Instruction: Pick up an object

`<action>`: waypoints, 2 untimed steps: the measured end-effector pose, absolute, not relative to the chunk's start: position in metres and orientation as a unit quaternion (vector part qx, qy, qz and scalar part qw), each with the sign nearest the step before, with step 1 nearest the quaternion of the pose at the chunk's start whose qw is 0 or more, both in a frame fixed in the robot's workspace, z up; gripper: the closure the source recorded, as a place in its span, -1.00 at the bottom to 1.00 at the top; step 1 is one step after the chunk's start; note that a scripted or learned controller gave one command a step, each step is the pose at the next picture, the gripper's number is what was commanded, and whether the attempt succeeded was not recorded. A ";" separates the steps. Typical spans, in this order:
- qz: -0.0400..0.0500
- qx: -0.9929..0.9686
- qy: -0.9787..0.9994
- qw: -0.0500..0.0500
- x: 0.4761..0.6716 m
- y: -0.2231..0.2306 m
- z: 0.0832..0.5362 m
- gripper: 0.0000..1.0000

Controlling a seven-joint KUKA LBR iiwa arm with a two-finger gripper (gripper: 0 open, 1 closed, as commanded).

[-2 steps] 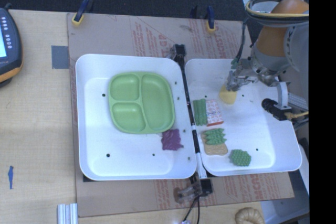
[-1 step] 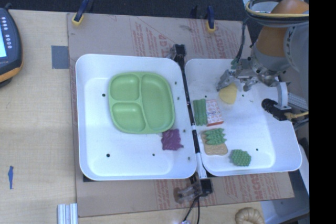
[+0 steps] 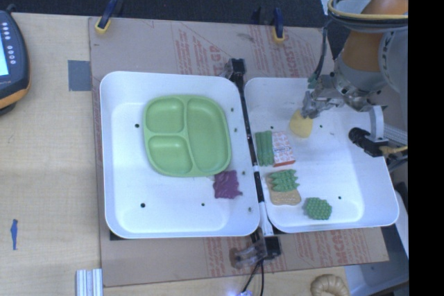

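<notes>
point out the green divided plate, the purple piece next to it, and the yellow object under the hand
green divided plate (image 3: 187,135): camera view, centre ridge.
purple piece (image 3: 226,184): camera view, its middle.
yellow object (image 3: 300,125): camera view, its rounded body below the hand (image 3: 310,110).

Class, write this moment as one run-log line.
arm: over right bin | claw: at yellow object | grasp: unconfirmed | left bin: green plate, purple item

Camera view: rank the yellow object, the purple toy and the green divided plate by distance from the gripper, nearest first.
From the gripper:
1. Yellow object, right bin, just below it.
2. Purple toy, left bin, near the divider.
3. Green divided plate, left bin's middle; close call with the toy.
</notes>
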State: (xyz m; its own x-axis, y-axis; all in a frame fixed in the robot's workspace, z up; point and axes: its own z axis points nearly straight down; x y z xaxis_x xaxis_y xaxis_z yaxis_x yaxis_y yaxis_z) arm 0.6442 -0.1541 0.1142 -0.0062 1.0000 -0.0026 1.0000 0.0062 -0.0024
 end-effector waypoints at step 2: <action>-0.002 0.705 0.709 -0.002 0.637 -0.143 0.091 -1.00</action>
State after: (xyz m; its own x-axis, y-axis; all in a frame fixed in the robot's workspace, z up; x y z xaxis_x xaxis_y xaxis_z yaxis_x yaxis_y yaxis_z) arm 0.6372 -0.1434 0.0913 -0.0061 1.0000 -0.0006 1.0000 0.0061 -0.0057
